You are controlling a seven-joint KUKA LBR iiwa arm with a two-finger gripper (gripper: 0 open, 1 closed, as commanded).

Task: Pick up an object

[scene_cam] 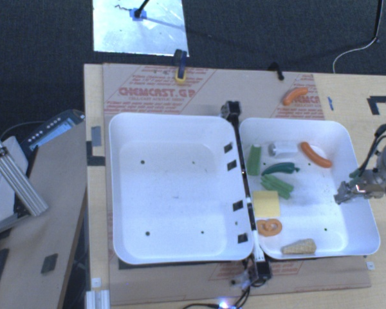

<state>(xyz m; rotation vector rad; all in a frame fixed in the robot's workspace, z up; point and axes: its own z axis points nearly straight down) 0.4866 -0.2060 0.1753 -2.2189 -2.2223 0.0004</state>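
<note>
orange plastic toy sausage (315, 154) lies in the right white bin (357, 166), nearest the pincer (347, 192) at the rim; i cannot tell the pincer's state. likely light, stiff, slippery: grip across its middle.

So here's me right now: my arm is poking in from the right edge of the view, about mid-height, and you really just get the tail end of it. The grey wrist section is partly cut off by the frame, with a dark cable looping up and over it. My gripper (345, 193) sticks out toward the left, sitting low and a bit tilted, fingertips pointing left and slightly down. It's a small metallic-looking blob from this angle, honestly too blurry for me to make out much detail on it.
</note>
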